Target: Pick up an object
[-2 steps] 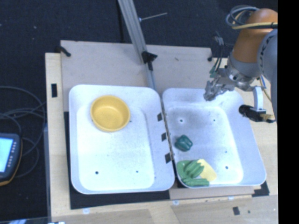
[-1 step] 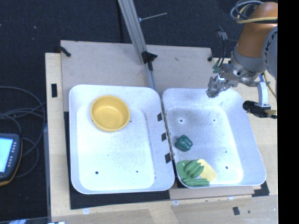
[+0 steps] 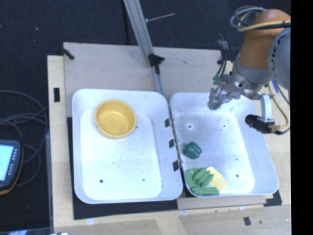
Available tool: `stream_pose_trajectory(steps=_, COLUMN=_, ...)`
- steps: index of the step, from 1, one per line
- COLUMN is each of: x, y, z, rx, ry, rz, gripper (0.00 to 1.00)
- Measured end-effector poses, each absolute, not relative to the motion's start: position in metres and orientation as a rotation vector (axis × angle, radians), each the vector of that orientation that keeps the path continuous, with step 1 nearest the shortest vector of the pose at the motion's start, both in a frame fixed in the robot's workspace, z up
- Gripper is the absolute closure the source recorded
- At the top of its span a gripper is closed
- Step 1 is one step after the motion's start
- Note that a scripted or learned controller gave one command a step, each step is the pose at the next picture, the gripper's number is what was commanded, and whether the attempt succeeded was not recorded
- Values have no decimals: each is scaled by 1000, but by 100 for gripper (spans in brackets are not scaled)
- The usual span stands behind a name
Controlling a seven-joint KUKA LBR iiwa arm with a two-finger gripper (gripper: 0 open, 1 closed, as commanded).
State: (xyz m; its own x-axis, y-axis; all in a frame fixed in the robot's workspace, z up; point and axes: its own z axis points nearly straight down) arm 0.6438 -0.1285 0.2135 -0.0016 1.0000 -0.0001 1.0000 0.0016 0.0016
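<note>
In the right bin [image 3: 234, 131] a dark green pepper-like object [image 3: 191, 150] lies near the left wall. At the bin's front left corner lie green pod-shaped pieces [image 3: 199, 176] on a yellow object [image 3: 216, 178]. A yellow bowl [image 3: 115, 118] sits in the left bin [image 3: 122, 175], toward its back. My gripper [image 3: 215, 102] hangs over the back edge of the right bin, well away from every object, with nothing seen between its fingers.
A slanted metal pole [image 3: 142, 31] rises from the bench behind the bins, ending near where they meet. The arm's orange band and cables crowd the back right corner. A handheld screen [image 3: 9, 161] lies off the bench at far left.
</note>
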Motion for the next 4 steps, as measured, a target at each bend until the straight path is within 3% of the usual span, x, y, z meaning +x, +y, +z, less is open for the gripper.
stream_pose_trajectory(steps=4, x=559, y=73, z=220, rx=2218, ry=2226, rz=2, gripper=100)
